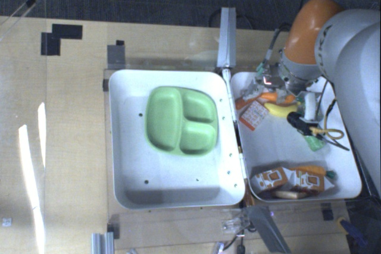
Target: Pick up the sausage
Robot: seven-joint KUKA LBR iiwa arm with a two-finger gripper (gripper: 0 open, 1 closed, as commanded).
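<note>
The sausage (284,193), a short brown and tan link, lies along the front wall of the right bin (351,184), partly tucked under an orange-and-white packet (292,178). My gripper (266,85) hangs over the back left corner of that bin, far from the sausage, among small items there. Directly under it sit an orange carrot-like piece (269,97) and a yellow piece (280,109). Nothing is visibly held.
A red-and-white card packet (253,113) leans near the divider between the bins. A small green item (315,143) lies mid-right. The left bin (128,175) holds a green divided plate (181,121). The grey arm with its orange band (309,27) covers the right bin's back right.
</note>
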